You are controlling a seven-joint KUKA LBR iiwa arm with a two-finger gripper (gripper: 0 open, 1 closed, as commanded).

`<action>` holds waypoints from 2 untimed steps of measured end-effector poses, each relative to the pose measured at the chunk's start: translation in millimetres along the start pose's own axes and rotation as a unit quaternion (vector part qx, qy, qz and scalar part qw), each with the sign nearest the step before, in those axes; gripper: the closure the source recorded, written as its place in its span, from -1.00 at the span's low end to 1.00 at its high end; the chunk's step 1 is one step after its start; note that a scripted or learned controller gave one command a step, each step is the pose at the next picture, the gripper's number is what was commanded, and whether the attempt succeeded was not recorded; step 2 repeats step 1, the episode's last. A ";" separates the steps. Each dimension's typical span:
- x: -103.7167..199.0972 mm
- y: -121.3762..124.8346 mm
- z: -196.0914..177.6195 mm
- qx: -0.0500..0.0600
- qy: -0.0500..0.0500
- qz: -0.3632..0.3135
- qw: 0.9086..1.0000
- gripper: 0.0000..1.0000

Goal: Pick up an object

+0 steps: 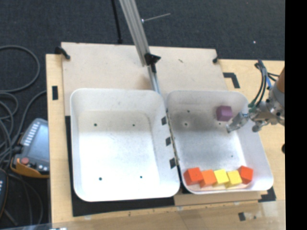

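Two white bins sat side by side; the right bin (249,143) held everything. Gripper (244,120) hung over its right rim (finger spread could not be told), just beside the purple block (224,112). Five orange and yellow blocks (219,176) lined the near wall.

A robotics lab: a plywood bench (105,71) stands on dark carpet (57,13), with loose black cables (19,75), an aluminium mounting rail (133,25) and a robot teach pendant (34,147) lying beside it.
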State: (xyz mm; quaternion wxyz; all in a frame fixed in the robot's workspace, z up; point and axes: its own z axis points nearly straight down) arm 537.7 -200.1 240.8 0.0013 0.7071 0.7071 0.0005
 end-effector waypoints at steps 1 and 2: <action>-6.2 78.8 105.2 0.002 0.000 -0.002 1.000 -1.00; -6.2 78.8 105.2 0.002 0.000 -0.002 1.000 -1.00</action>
